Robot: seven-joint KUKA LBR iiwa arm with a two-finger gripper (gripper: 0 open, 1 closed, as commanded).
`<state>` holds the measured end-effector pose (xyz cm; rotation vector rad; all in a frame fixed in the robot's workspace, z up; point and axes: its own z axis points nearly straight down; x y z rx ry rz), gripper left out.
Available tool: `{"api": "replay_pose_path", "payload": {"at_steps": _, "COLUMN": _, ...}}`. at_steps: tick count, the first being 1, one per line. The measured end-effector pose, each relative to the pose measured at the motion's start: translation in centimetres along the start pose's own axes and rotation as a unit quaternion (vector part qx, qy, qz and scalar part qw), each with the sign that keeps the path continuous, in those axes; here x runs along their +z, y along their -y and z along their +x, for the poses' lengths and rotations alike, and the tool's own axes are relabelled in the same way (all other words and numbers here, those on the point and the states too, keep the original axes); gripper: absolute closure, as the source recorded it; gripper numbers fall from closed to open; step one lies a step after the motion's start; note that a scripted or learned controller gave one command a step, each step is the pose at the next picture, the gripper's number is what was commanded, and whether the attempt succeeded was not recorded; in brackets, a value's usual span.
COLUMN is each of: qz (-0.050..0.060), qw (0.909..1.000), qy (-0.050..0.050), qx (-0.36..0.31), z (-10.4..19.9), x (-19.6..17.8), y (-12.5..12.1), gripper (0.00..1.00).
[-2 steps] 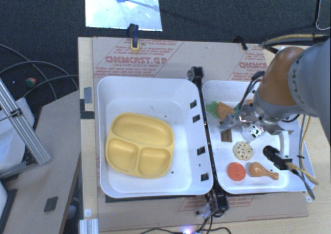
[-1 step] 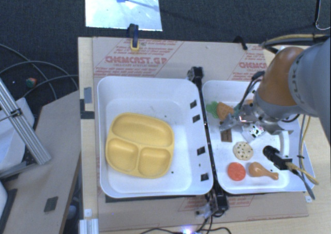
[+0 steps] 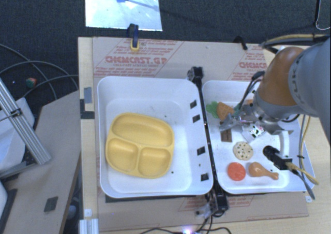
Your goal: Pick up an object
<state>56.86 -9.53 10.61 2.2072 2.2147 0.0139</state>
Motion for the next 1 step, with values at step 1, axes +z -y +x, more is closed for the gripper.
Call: {"api": "replay_pose_path", "payload": {"at_steps": 1, "qz": -0.002, "qw": 1.0000, "qy": 0.000, "qx": -0.001, "z": -0.02, "x": -1.16, "y": -0.16, "gripper": 1.00}}
